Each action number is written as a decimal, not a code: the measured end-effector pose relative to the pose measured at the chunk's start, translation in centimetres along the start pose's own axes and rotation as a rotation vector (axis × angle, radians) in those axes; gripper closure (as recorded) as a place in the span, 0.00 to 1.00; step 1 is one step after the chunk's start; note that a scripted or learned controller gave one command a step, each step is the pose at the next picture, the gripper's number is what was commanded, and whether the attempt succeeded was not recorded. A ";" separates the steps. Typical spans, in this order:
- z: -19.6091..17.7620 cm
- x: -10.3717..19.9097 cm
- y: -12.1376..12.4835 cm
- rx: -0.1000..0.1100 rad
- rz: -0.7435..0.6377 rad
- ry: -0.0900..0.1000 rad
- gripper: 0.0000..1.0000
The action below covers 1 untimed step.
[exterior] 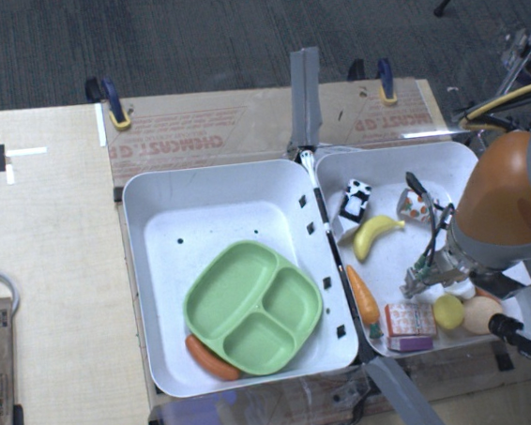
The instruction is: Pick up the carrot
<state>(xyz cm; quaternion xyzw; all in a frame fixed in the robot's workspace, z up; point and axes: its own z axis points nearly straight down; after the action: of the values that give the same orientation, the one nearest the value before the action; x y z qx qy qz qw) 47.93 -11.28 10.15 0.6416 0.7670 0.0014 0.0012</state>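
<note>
my claw (424, 280) hovers just right of the carrot (363, 297) in the right bin (384, 155); its grip state is unclear.

Arm (505, 200) in from right, wrist angled down-left, claw (422, 282) low.
</note>
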 end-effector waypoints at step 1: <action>-8.9 9.5 1.6 0.005 -0.050 0.000 1.00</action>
<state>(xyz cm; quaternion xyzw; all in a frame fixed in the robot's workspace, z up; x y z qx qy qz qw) 47.81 -1.68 19.10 0.6222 0.7829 -0.0006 -0.0002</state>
